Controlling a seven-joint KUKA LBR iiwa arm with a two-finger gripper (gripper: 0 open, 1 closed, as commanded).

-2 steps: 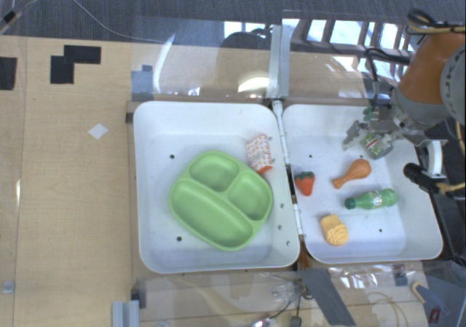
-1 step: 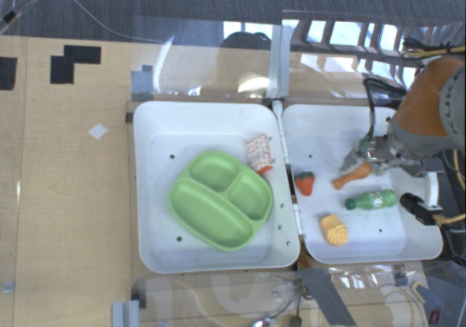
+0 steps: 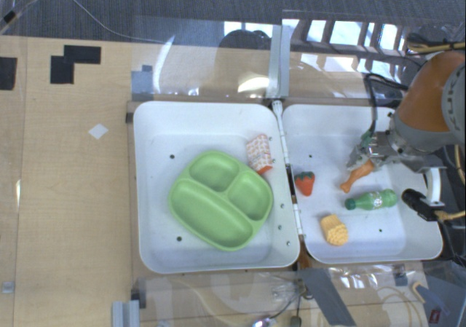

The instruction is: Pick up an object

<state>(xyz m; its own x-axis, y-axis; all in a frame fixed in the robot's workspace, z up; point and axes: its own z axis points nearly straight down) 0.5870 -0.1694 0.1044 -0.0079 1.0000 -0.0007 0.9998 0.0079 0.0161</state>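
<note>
Two white bins side by side on surface. Tool (image 3: pixel 366 154) at 2 o'clock in right bin (image 3: pixel 320 125), clenched on orange carrot (image 3: pixel 357 175). Green bottle (image 3: pixel 372 200) just below; strawberry (image 3: pixel 305 183) at 9 o'clock, corn piece (image 3: pixel 334 230) at 6 o'clock.

Left bin (image 3: pixel 149 194) holds a divided plate (image 3: pixel 220 199), a packet (image 3: pixel 258 152) behind it. Right bin (image 3: pixel 320 129) holds strawberry (image 3: pixel 305 183), corn (image 3: pixel 334 230), carrot (image 3: pixel 357 175), and bottle (image 3: pixel 371 201) right of corn.
</note>
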